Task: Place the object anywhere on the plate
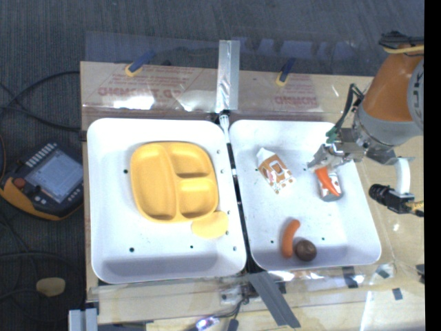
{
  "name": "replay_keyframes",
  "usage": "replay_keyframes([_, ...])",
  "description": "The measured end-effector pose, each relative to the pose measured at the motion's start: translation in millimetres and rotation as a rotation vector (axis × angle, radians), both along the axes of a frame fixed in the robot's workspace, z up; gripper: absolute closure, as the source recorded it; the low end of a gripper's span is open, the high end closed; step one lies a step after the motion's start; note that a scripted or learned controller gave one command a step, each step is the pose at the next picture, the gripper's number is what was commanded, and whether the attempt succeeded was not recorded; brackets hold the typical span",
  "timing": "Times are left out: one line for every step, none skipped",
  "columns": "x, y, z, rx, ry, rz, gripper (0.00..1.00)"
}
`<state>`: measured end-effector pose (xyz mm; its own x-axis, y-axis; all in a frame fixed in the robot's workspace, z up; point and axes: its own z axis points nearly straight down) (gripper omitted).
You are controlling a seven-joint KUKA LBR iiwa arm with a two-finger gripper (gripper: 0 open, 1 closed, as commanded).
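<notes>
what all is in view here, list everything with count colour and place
bins: 2, white, side by side on the bench
plate: 1, yellow, divided, in left bin
flat piece: 1, pale yellow, at plate's lower right edge
packet: 1, white and orange, right bin upper middle
carrot-like piece: 1, orange, right bin near front
round item: 1, dark brown, beside the carrot-like piece
orange item: 1, orange and grey, right bin, just below the hand
pendant: 1, orange and grey, left of bench
arm: 1, grey with orange band, from right
hand: 1, over right bin
</notes>
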<state>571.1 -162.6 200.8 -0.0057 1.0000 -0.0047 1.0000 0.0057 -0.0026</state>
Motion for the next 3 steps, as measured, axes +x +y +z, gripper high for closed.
replay_keyframes([76, 37, 49, 0.002, -0.002, 0.038, 1.00])
replay_keyframes([66, 118, 50, 0.003, 0.000, 0.079, 1.00])
replay_keyframes([97, 191, 15, 0.003, 0.000, 0.184, 1.00])
